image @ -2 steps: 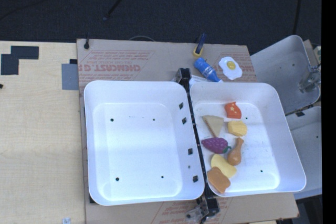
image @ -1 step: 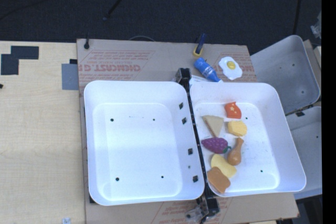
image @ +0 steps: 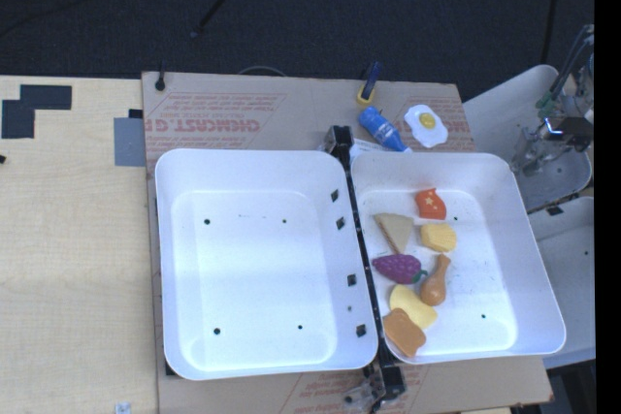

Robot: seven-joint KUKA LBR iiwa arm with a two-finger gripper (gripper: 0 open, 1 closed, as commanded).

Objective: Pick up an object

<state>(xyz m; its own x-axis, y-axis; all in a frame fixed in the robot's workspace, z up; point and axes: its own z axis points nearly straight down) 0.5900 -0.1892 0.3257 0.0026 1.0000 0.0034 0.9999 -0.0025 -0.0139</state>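
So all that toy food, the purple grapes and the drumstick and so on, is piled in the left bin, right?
Not quite: the toy food is in the right bin, not the left one. The camera view shows the purple grapes and the drumstick lying there with the other pieces, near the divider between the two bins.

I see arm hardware cut off at right edge; tool state unreadable. Yellow piece partly under bread-like piece. Clamp clipped by bottom edge. Cardboard print too blurred to read.
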